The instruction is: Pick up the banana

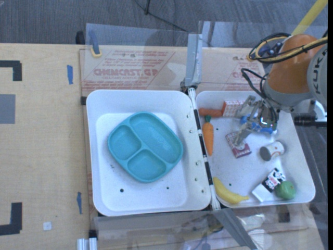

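Note:
The yellow banana (228,192) lies at the near left corner of the right bin (304,163), close to the divider between the bins. My gripper (242,124) hangs over the far middle of that bin, well behind the banana and apart from it. Its fingers stand open with nothing between them. Just below the lower fingertip lies a small red and white packet (239,149). The grey arm with its orange band (291,64) reaches in from the upper right.
An orange carrot (208,138) lies along the right bin's left wall, behind the banana. A red and white box (223,110), a grey cylinder (271,150), a milk carton (269,184) and a green ball (285,190) share that bin. The left bin (99,105) holds a blue divided plate (145,147).

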Controlling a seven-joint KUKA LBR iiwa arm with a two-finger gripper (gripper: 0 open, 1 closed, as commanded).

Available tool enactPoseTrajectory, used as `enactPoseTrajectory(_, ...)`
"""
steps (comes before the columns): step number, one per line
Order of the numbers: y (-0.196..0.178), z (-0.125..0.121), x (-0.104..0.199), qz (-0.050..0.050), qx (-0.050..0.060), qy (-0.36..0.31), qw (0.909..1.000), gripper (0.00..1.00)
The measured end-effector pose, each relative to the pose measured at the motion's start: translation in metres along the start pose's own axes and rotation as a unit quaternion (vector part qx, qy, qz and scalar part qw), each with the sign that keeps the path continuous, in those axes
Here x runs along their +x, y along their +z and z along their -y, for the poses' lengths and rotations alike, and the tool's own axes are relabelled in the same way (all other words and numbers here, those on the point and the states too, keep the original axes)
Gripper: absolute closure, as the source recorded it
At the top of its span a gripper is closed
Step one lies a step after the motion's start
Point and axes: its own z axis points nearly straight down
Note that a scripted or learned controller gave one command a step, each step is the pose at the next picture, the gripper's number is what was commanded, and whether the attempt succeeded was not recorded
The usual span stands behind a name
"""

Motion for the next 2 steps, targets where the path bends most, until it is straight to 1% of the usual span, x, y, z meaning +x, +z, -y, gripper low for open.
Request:
enactPoseTrajectory(1,-0.001,0.003,0.015,0.005,0.001,0.032,0.9995,0.00)
enactPoseTrajectory(2,-0.016,-0.030,0.105,-0.006,0.001,-0.161,0.9869,0.00)
